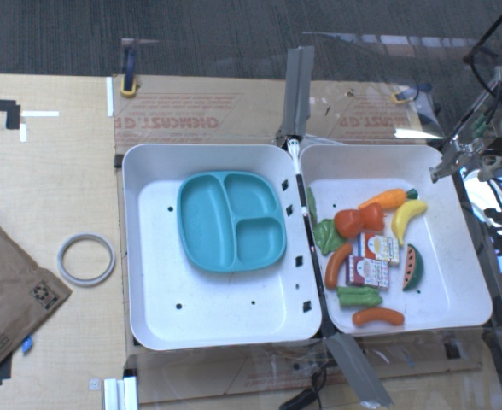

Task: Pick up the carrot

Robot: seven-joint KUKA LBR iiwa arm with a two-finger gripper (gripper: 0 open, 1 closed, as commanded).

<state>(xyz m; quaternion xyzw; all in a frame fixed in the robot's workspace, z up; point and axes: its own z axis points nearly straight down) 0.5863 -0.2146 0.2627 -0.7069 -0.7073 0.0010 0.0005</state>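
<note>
The carrot (pixel 386 200) is orange with a green top. It lies at a slant in the right bin (pixel 456 314), near the back of a pile of toy food. A red tomato (pixel 349 222) touches its lower left end, and a yellow banana (pixel 407 218) lies just to its right. Nothing covers it from above.
The pile also holds a small printed carton (pixel 372 261), a watermelon slice (pixel 412 267), a red sausage (pixel 377 317), a green pickle (pixel 359 296) and a leafy green (pixel 323 233). A teal divided plate (pixel 232 220) sits in the left bin (pixel 148 314). Metal rods and cables (pixel 481 139) overhang the right bin's far right corner.
</note>
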